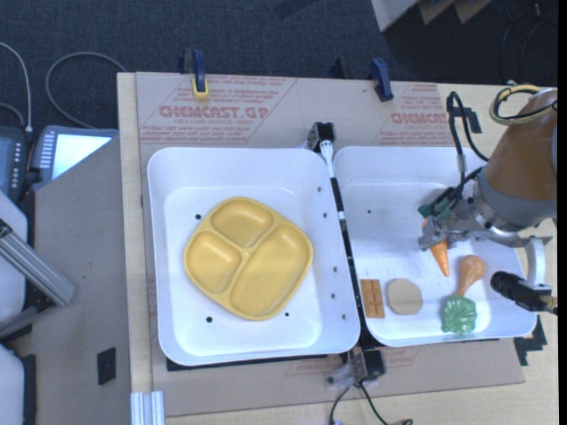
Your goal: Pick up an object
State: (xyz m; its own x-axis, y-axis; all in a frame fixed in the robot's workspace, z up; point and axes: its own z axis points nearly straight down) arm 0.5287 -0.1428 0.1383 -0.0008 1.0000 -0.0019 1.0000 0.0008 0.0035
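Glossy yellow plastic tray in smooth white plastic bin.

yellow plate, orange carrot (green broccoli)

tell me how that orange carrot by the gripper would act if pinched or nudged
The carrot tapers to a point, so it may slip toward its thin end and roll in a curve when nudged. It looks like a small toy, so probably light and stiff.

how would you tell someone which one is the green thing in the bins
Look in the right bin, along its near edge. A row of small items lies there: a brown wafer, a tan disc, then the green piece at the right end, below the orange cone. It is the only green, lumpy item.
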